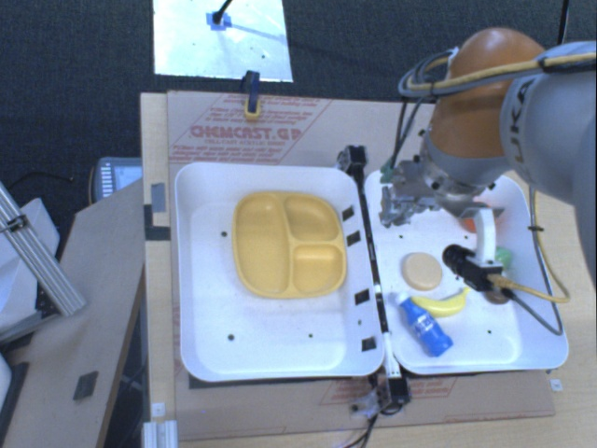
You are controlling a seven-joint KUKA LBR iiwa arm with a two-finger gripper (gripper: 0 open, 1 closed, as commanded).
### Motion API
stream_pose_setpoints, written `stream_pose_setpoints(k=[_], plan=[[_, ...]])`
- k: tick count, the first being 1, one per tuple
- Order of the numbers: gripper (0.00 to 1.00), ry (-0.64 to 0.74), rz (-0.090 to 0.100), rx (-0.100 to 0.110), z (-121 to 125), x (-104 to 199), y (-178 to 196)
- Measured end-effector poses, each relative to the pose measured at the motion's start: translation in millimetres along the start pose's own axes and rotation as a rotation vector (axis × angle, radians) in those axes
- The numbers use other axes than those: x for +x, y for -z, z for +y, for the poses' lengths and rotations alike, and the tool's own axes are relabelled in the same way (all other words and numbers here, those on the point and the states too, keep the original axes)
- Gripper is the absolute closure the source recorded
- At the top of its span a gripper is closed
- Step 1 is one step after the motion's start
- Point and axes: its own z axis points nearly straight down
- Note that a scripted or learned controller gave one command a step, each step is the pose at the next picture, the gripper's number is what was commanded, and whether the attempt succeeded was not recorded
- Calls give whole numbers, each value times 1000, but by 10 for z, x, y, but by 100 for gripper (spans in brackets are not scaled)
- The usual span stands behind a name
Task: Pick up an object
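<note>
I am in the approach step — the gripper (403, 208) hangs over the right bin (536, 343), fingers state unclear; next I lower onto the cookie (422, 271).

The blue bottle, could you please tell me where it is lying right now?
The blue bottle lies in the right bin near its front-left corner, just below the yellow banana and the round tan disc.

Arm (522, 110) low, gripper (403, 203) seemingly downward

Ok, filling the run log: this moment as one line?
claw: over right bin, upper left | holding: nothing seen | banana, blue bottle: in bin
</note>
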Motion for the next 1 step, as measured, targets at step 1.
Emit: stream_pose_setpoints(k=[1], plan=[[100, 0, 1, 2, -15, 569, -155]])
